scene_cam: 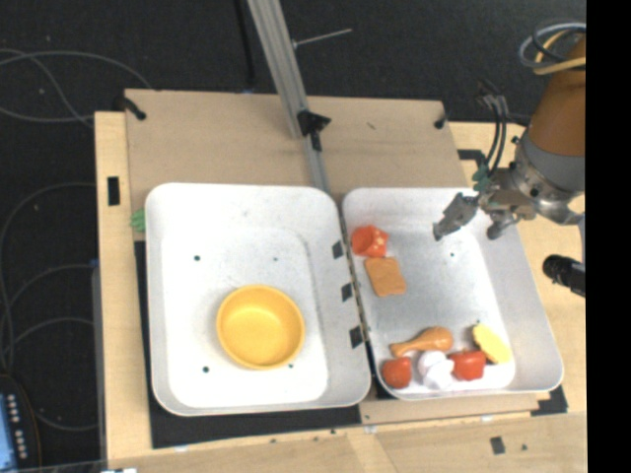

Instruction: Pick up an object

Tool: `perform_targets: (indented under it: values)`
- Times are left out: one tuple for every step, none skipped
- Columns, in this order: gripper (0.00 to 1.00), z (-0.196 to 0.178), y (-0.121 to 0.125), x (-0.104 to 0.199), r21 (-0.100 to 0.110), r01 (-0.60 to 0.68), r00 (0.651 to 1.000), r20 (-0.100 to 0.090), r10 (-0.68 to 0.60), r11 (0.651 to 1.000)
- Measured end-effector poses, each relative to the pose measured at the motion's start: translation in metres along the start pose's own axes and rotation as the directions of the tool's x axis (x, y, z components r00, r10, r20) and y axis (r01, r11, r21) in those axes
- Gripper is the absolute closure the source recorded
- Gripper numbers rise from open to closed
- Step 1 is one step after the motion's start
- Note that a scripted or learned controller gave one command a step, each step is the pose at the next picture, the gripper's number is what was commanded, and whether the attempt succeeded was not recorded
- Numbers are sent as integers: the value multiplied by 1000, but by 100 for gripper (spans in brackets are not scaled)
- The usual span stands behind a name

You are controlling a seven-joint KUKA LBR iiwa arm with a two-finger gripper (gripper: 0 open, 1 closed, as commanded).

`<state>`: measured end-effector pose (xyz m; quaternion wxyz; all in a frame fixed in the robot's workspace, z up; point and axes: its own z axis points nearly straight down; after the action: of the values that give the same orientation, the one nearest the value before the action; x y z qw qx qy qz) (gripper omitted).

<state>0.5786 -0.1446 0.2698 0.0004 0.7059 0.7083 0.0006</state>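
Right bin (pixel 513 294), open empty gripper (pixel 476 219) above

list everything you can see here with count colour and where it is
bins: 2, white, side by side on the bench
bowl: 1, yellow, in the left bin, toward its near side
red piece: 1, red-orange, right bin, by its left wall
tan slab: 1, orange-brown, right bin, just below the red piece
drumstick-shaped piece: 1, tan, right bin, near side
small red pieces: 2, red, right bin, near edge, either side of the white piece
white piece: 1, white, right bin, near edge
yellow piece: 1, yellow, right bin, near right corner
metal post: 1, grey, behind the bins
arm: 1, grey and orange, at right
gripper: 1, dark fingers apart, over the right bin's far part, holding nothing
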Motion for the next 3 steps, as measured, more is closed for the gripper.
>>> perform_targets:
  values:
    - [0,0,0,0,0,-1,1000,0,1,1000]
    - [0,43,5,-7,1,-5,1000,2,5,1000]
    - [0,100,-2,-12,2,-5,1000,1,5,1000]
